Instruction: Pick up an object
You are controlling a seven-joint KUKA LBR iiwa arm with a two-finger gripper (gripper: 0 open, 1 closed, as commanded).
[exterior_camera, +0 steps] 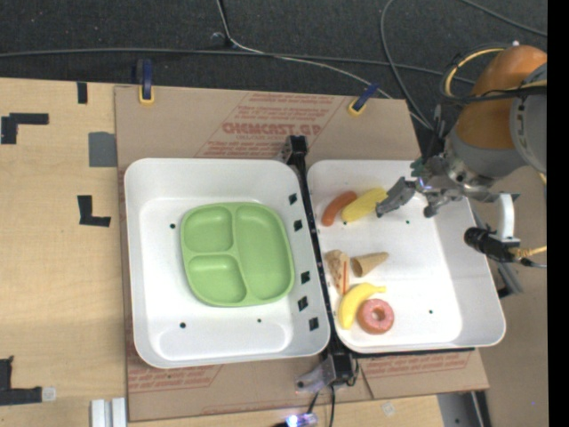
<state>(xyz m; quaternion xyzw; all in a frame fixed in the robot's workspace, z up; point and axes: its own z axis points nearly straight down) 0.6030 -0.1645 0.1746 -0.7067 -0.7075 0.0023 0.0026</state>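
Note:
The right bin holds several toy foods. An orange-red sausage and a yellow piece lie at its far left. Nearer the front are a tan cone, a small beige piece, a yellow banana and a pink donut. My gripper hovers over the far part of this bin, open, just right of the yellow piece. One fingertip sits close to that piece. Nothing is between the fingers.
The left bin holds a green divided plate. A black divider runs between the bins. The arm's grey wrist and orange band rise at the far right, with cables behind.

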